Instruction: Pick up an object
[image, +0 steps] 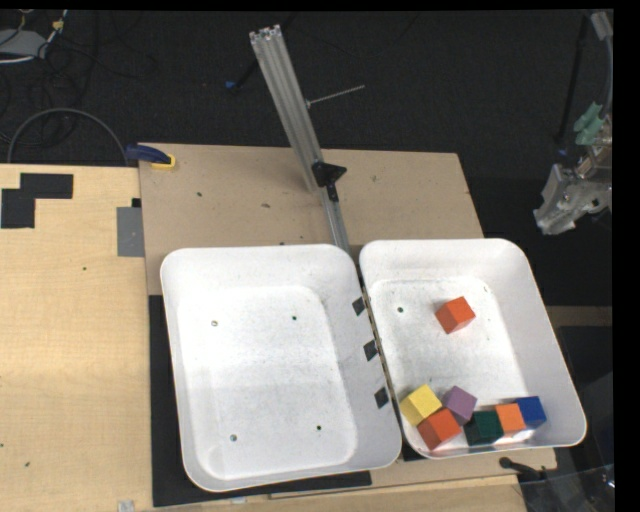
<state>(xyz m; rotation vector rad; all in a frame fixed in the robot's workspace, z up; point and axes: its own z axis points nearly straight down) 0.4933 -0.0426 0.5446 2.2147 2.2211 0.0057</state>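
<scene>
An orange cube (455, 314) lies alone in the middle of the right bin (520, 270). Along that bin's near edge several cubes are bunched together: yellow (421, 402), purple (460, 402), red (438, 428), green (484, 427), another orange (511, 416) and blue (531, 410). My gripper (568, 205) hangs at the far right, above and beyond the right bin's back corner, well away from every cube. Nothing shows in its grasp.
The left bin (190, 300) sits beside the right one, joined by black clips (368, 348). A slanted aluminium post (295, 110) rises behind the bins. A wooden bench (70, 330) extends to the left.
</scene>
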